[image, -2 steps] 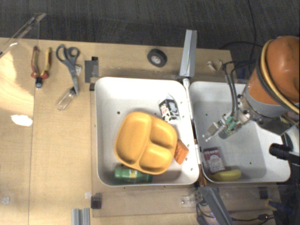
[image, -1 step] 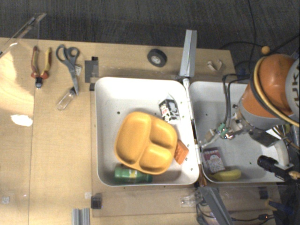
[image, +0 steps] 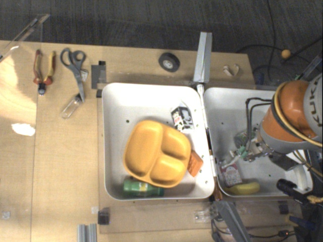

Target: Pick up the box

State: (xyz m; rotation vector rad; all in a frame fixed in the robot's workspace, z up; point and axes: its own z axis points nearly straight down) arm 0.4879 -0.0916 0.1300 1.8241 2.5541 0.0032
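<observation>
A small white and pink box (image: 231, 175) lies near the front left of the right bin (image: 222, 105). My gripper (image: 239, 154) hangs just above and behind the box, at the end of the grey arm with its orange band (image: 290, 115). Nothing shows between the gripper and the box to tell whether they touch. A flat orange box (image: 195, 164) leans against the right wall of the left bin (image: 113, 135), half tucked under a yellow divided dish (image: 156, 153).
A yellow banana (image: 245, 188) lies just in front of the small box. In the left bin a green can (image: 143, 187) lies under the dish, and a black and white packet (image: 181, 118) sits behind it. Scissors (image: 75, 69), pliers (image: 43, 69) and a tape roll (image: 169, 61) rest on the bench.
</observation>
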